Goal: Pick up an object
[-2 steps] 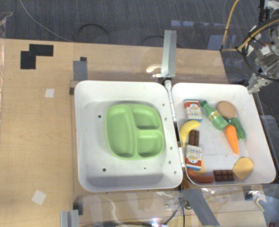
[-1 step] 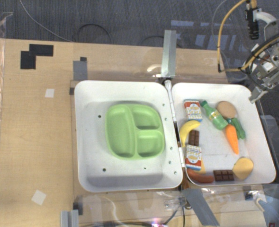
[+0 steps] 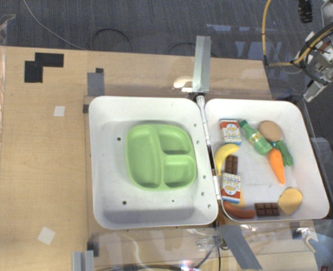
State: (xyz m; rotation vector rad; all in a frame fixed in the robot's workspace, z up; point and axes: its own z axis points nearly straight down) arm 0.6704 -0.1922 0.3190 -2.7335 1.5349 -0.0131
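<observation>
Chocolate bar (image 3: 267, 209), hot dog (image 3: 238, 212), cartons (image 3: 230, 187) (labels unreadable), carrot (image 3: 277, 165)

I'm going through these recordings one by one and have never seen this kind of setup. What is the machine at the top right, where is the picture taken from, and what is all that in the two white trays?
One fixed camera looks down at a slant on a wooden bench. The machinery at the top right is the robot arm's gripper end, with cables, hanging outside the bins; nothing shows between its fingers.

The left bin holds a green divided plate. The right bin holds toy food: two small cartons, a banana, a green bottle, a carrot, a brown potato-like piece, two chocolate bars, a sausage and a tan rounded piece.

The job is to pick one up; no item has been lifted yet.
</observation>
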